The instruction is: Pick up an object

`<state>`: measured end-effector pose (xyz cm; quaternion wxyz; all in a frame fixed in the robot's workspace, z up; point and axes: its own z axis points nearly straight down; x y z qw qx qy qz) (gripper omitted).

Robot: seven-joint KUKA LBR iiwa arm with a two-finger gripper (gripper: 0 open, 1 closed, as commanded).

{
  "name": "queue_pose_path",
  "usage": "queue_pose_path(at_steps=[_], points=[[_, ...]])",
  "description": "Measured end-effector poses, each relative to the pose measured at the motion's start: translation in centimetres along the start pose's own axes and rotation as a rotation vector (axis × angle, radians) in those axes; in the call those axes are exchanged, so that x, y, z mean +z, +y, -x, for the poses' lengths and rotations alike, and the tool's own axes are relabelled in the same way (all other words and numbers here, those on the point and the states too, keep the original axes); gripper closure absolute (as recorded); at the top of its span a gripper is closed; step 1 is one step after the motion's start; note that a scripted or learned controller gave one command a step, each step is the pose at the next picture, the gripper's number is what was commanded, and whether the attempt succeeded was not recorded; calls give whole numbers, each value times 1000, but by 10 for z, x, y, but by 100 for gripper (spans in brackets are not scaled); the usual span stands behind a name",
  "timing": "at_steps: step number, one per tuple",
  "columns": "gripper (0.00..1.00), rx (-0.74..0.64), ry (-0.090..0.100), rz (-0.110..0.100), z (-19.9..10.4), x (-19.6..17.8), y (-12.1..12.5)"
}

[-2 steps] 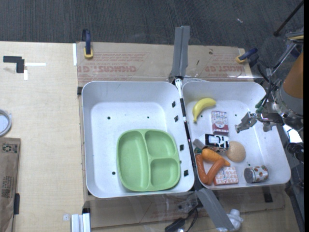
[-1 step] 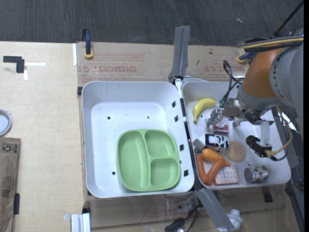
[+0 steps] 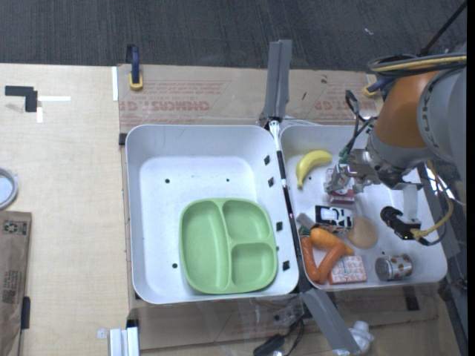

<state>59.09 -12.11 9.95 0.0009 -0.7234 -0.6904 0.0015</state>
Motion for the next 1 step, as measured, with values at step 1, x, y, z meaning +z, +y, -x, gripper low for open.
queue_pose_path(at_steps=[1], points=[[100,-192,-1,2,-72,-156,15]])
